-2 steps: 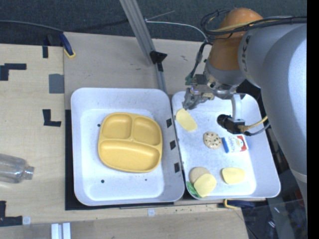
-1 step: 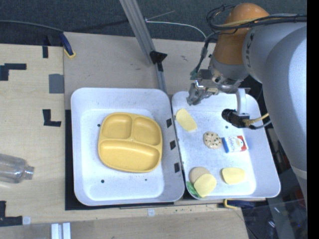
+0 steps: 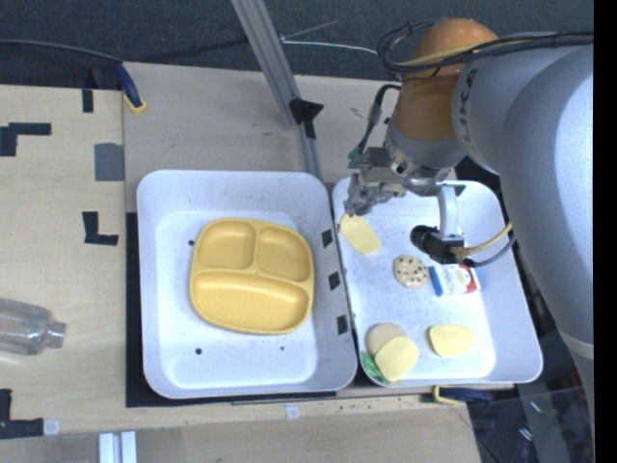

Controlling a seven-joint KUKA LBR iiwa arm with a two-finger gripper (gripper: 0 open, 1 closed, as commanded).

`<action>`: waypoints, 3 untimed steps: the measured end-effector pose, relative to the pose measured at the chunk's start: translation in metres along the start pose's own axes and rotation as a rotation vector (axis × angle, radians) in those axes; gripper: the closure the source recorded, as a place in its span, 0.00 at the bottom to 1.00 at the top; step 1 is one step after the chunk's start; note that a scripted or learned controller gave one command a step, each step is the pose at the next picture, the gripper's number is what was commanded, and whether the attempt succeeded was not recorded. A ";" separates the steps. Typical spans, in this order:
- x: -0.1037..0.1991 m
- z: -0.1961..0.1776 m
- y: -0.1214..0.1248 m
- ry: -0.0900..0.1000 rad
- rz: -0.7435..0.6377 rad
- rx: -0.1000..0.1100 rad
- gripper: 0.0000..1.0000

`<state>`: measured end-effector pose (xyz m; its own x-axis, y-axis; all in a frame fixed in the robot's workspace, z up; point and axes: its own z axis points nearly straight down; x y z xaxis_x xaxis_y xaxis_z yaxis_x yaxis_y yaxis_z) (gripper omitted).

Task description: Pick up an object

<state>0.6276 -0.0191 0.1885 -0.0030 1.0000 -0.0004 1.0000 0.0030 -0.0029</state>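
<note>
The gripper [image 3: 361,201] is positioned at 12 o'clock of a yellow chip [image 3: 362,235]. Whether it is open or closed cannot be told.

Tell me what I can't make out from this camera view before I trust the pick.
- Gripper: too small and dark to tell whether it grips the yellow piece just below it.
- Green item: mostly hidden under the yellow piece at the right bin's front edge.
- Clear bottle: cut off by the left edge.
- Red, white and blue packet: print too small to read.
</note>
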 end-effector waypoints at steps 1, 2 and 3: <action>0.013 -0.056 0.007 0.001 -0.001 -0.007 1.00; 0.015 -0.004 -0.077 0.000 0.004 0.009 1.00; 0.093 0.001 -0.064 0.003 -0.007 0.000 1.00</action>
<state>0.5629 0.0737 0.1874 -0.0096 1.0000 0.0027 1.0000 0.0096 -0.0026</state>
